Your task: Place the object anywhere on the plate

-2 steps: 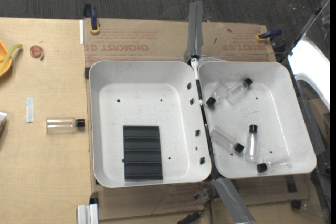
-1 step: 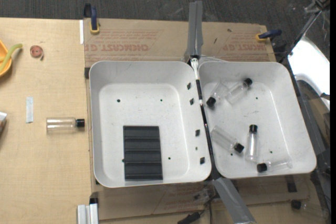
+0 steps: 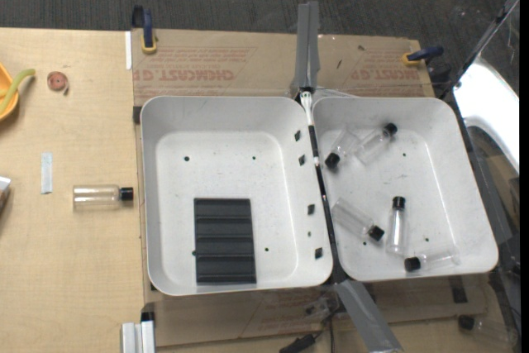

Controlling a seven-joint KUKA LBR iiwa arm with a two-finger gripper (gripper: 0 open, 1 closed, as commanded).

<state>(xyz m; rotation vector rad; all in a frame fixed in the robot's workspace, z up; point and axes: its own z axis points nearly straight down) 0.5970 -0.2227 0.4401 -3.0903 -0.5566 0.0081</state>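
Note:
A black ribbed plate (image 3: pixel 223 240) lies flat in the front middle of the left bin (image 3: pixel 165 136). Several clear vials with black caps lie scattered in the right bin (image 3: pixel 446 128). One vial (image 3: pixel 372 143) lies slanted near the back, and another (image 3: pixel 345 151) is just to its left. A third vial (image 3: pixel 357 221) rests near the bin's left wall. Of the others, one (image 3: pixel 397 226) points front to back and one (image 3: pixel 431 261) lies along the front wall.
Another clear vial (image 3: pixel 99 194) lies on the wooden bench left of the bins. A yellow-orange object (image 3: pixel 8 91), a small round disc (image 3: pixel 56 80) and a white strip (image 3: pixel 46 174) sit further left. Blue clamps (image 3: pixel 142 21) (image 3: pixel 421 55) hold the cardboard behind the bins. A white curved part (image 3: pixel 489 99) stands at the right edge.

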